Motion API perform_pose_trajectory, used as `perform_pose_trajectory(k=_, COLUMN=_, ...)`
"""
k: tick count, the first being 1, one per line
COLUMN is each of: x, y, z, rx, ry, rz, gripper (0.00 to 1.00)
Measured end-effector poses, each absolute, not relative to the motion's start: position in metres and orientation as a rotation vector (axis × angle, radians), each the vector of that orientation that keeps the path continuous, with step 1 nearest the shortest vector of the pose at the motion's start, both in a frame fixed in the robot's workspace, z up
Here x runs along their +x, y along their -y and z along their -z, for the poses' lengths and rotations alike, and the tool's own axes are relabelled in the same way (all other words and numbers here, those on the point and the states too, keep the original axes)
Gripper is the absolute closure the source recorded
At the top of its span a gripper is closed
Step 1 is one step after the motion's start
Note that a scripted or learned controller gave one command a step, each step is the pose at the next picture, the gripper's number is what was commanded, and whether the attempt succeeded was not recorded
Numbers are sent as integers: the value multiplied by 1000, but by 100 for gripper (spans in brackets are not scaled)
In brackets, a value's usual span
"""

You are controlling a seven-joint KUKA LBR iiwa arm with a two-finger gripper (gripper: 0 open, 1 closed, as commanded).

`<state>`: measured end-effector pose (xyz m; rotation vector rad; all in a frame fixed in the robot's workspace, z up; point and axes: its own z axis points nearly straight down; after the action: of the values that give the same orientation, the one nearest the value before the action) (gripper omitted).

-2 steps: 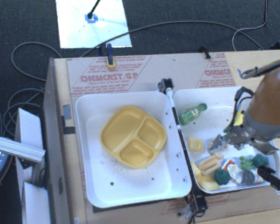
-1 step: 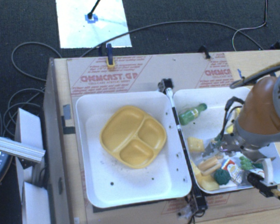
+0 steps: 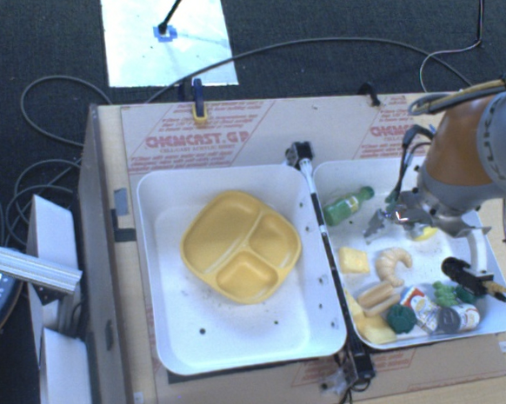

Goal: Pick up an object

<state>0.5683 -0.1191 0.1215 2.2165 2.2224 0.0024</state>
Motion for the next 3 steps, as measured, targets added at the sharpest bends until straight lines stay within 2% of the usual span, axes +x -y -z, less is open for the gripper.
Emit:
perform_pose_trajectory(k=1, x=501, y=117, z=-92, rx=2221, ry=-2223, rz=2, gripper=0)
perform_pose_trajectory(k=2, x=502, y=117, z=-103, rx=2218, ry=-2223, rz=-2, gripper=100)
perform_pose_trajectory(k=3, x=487, y=102, z=-135, rx=2217, ry=-2224, rz=-2, gripper=100)
